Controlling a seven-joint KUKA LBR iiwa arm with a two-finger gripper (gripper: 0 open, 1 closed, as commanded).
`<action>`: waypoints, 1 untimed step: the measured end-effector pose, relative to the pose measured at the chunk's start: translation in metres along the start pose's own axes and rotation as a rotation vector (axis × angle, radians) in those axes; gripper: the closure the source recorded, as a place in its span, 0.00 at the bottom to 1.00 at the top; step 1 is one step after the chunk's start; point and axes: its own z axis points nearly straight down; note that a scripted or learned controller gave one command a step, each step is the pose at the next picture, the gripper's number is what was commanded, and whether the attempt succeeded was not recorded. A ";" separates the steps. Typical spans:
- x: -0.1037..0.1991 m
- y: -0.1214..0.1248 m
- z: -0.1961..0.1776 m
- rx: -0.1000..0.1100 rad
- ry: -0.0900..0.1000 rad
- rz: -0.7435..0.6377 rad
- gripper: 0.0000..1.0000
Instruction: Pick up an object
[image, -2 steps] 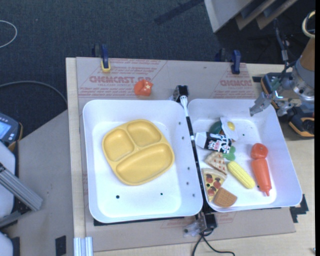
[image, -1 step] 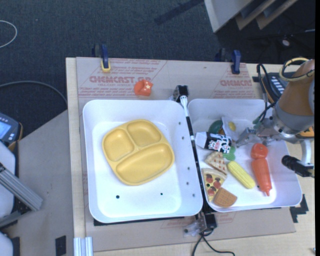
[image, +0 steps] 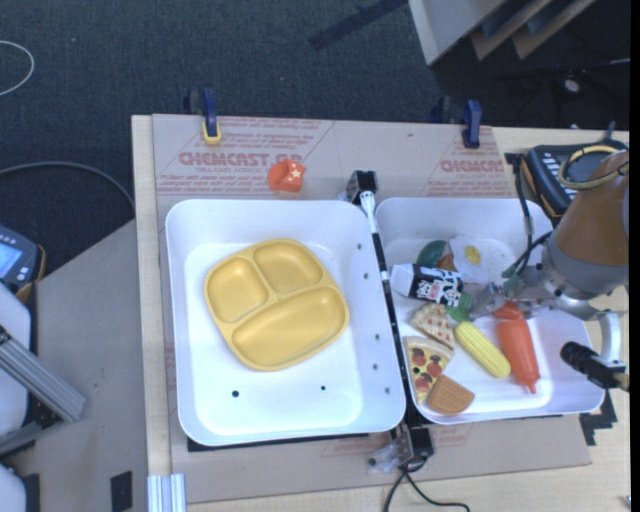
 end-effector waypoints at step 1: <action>0.066 -0.064 -0.073 -0.010 0.000 -0.006 0.00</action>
